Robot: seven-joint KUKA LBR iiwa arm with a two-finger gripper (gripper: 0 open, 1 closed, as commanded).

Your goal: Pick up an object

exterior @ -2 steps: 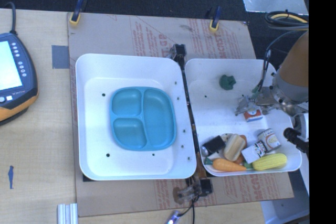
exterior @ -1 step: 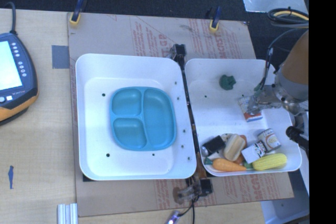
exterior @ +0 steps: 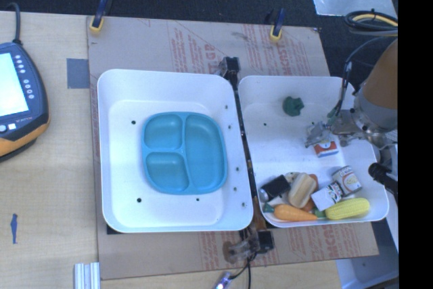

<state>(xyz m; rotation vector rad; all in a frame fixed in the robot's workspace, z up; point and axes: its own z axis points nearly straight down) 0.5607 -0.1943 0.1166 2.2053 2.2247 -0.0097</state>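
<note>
The right bin [exterior: 270, 95] holds several small items. A dark green lump [exterior: 293, 105] lies near its back. A small red and white carton [exterior: 327, 149] sits at mid right. My gripper [exterior: 319, 134] hangs low over the bin, right at the carton's upper left edge; I see nothing lifted in it. Along the front edge lie a black piece [exterior: 275, 186], a tan bun [exterior: 302, 190], an orange carrot [exterior: 294, 213], a white box [exterior: 323, 197], a small can [exterior: 347, 179] and a yellow corn cob [exterior: 348, 208].
The left bin [exterior: 115, 145] carries a blue divided plate [exterior: 185, 151]. A teach pendant [exterior: 17, 95] lies at the bench's left. Clamps [exterior: 99, 15] [exterior: 276, 25] hold the brown board at the back. The arm's grey body [exterior: 379, 95] comes in over the right bin's right wall.
</note>
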